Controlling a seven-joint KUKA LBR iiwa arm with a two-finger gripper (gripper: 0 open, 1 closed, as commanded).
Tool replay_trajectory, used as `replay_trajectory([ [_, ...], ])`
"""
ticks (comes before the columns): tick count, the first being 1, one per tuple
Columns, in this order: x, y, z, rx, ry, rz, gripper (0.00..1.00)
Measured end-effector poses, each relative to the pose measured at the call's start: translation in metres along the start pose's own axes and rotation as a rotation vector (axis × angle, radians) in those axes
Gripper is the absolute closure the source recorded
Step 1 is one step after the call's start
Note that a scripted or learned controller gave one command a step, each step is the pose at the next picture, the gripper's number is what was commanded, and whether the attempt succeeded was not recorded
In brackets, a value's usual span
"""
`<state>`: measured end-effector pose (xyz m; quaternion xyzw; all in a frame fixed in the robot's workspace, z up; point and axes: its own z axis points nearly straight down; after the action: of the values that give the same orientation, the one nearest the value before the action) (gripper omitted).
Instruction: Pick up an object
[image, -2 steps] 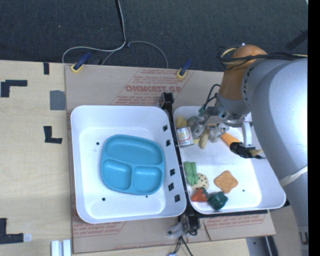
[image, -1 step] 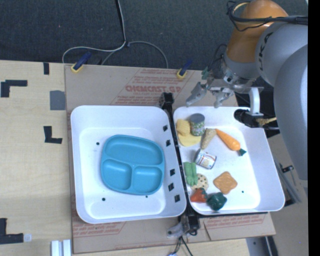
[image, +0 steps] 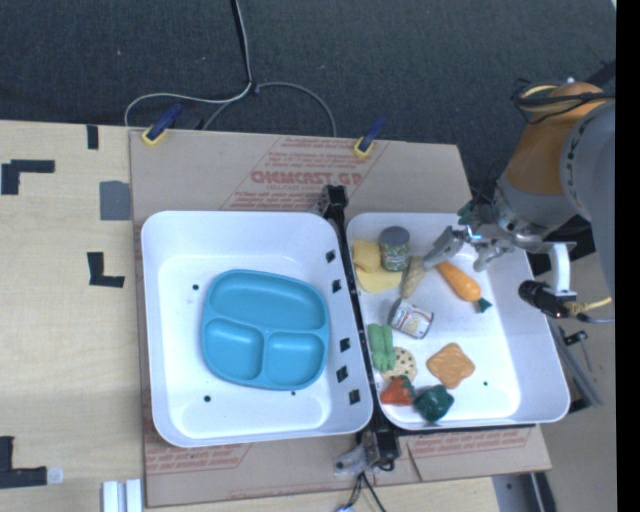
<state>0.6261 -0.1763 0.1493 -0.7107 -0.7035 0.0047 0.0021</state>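
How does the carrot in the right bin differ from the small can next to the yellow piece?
The carrot is orange with a green tip; the can is grey-green with a dark top. The carrot lies flat and slanted on the bin floor; the can looks upright. The carrot is long and tapered; the can is short and round. The carrot lies just under the gripper; the can sits further left, beside the yellow piece. Both are in the right bin.

My one camera sits fixed above the desk (image: 70, 330) and looks down at a slant, far enough back to take in both white bins whole. The left bin (image: 165, 250) lies near the middle of the frame and the right bin (image: 525, 350) just beside it. The far edge of the desk lies toward the top. My arm (image: 560, 140) comes in from the right edge.
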Motion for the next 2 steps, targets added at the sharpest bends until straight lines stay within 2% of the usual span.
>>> replay_trajectory([
  [1, -0.023, 0.020, 0.065, -0.010, 0.001, -0.010, 0.00],
  [2, -0.022, 0.021, 0.050, -0.014, -0.001, -0.012, 1.00],
])
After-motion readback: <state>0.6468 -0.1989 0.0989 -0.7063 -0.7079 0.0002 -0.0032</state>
